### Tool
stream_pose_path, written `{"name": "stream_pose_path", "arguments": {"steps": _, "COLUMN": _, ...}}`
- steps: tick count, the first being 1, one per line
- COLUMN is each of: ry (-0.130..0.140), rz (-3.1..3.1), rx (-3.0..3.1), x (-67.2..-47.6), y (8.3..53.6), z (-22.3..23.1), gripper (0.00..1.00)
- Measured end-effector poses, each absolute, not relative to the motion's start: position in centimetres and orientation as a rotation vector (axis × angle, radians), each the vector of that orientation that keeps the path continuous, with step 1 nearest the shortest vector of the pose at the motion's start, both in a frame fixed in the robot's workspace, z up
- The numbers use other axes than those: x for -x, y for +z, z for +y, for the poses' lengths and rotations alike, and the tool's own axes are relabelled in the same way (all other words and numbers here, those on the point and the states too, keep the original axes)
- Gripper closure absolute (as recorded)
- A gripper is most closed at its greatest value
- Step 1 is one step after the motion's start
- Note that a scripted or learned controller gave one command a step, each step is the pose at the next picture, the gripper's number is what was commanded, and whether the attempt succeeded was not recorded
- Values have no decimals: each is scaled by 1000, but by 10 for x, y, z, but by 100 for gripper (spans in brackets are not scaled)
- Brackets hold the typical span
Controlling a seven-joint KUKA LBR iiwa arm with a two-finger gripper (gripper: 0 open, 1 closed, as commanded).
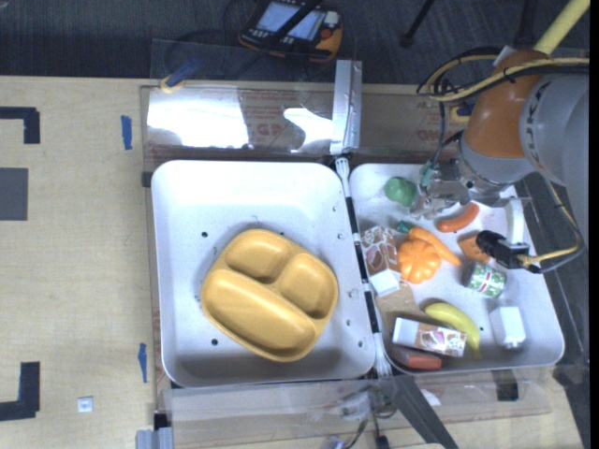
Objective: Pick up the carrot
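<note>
Orange is the colour to look for, and several things in the right bin [547,340] have it. The carrot [431,242] seems to be the long orange piece near the middle of this bin, lying at a slant, its left end touching a rounder orange thing, maybe a toy pepper [418,263]. A reddish sausage [458,218] lies just beyond it, on the far right side. A green round toy [401,191] is at the far left corner of the bin, and a banana [452,318] is nearer.

The gripper [440,193] hangs over the far part of the right bin, between the green toy and the sausage. Whether the fingers are spread or pressed together, I cannot tell; the wrist hides them.

I judge the step to be the approach: the carrot lies free in the bin. The next move calls for shifting a little nearer, aligning across the carrot's thin body, then descending without catching the sausage or the pepper.

The left bin [178,195] carries a yellow divided tray [270,293].
</note>
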State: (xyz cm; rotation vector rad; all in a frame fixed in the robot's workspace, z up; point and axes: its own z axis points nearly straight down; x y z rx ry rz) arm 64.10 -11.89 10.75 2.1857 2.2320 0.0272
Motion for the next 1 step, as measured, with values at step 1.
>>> {"name": "stream_pose_path", "arguments": {"steps": 1, "ry": 28, "rz": 2232, "rx": -2186, "x": -641, "y": 108, "z": -119, "gripper": 0}}
